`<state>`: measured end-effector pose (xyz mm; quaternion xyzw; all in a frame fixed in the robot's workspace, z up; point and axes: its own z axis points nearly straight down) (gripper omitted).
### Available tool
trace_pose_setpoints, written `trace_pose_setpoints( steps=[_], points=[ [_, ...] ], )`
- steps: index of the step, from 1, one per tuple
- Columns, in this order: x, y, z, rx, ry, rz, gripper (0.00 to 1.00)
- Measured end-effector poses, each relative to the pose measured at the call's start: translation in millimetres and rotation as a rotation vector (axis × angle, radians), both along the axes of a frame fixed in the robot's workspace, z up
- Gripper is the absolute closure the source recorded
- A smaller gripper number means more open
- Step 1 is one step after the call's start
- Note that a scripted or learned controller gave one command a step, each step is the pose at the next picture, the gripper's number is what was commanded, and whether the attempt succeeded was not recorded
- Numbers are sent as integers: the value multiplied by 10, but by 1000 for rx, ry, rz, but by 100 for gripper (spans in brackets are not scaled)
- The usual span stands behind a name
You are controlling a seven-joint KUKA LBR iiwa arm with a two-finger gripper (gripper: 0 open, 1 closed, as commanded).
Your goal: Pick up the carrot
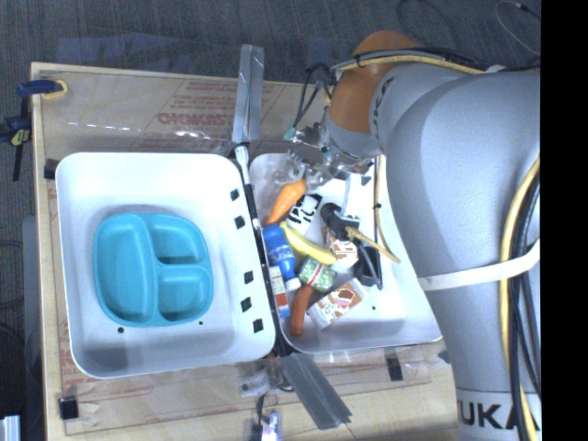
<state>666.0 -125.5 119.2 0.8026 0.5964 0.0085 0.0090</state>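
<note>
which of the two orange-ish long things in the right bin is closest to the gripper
The bright orange tapered carrot, at the far end of the right white bin, just below the gripper. The darker reddish-brown sausage lies at the bin's near end.

You can read "UKA", the tail of the maker's name, in black letters on the arm's grey base (491, 412) at near right. Red print on the desk (197, 108) stays illegible.
</note>
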Motion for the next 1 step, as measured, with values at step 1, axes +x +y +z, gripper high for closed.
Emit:
trace_pose_setpoints(
  steps=[1],
  points=[
    [-94, 650, 994, 6, 28, -128, 100]
  ],
)
